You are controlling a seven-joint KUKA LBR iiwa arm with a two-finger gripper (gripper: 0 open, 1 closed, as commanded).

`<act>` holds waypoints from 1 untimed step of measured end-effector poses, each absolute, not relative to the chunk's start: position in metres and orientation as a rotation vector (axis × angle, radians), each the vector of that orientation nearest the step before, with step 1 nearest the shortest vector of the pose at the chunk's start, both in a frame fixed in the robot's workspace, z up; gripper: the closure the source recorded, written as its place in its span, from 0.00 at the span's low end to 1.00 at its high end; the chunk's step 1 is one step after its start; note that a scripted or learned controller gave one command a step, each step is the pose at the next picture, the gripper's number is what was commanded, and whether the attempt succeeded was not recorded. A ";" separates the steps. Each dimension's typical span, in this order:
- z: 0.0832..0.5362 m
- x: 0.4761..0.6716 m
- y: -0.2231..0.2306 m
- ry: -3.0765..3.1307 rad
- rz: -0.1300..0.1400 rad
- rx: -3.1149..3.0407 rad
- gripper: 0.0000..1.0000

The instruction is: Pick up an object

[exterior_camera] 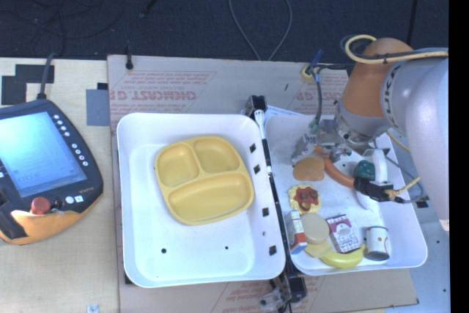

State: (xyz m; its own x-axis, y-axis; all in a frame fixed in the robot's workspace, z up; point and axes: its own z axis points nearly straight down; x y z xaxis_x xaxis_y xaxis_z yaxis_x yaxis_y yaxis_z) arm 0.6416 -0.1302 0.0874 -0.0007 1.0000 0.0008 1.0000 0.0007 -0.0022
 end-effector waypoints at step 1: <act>0.097 0.642 -0.131 -2.220 0.002 -2.218 1.00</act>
State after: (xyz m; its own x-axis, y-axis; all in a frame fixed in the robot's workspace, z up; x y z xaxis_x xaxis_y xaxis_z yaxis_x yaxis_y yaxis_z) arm 0.6416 -0.1306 0.0973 -0.0012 1.0000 0.0017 1.0000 0.0012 -0.0034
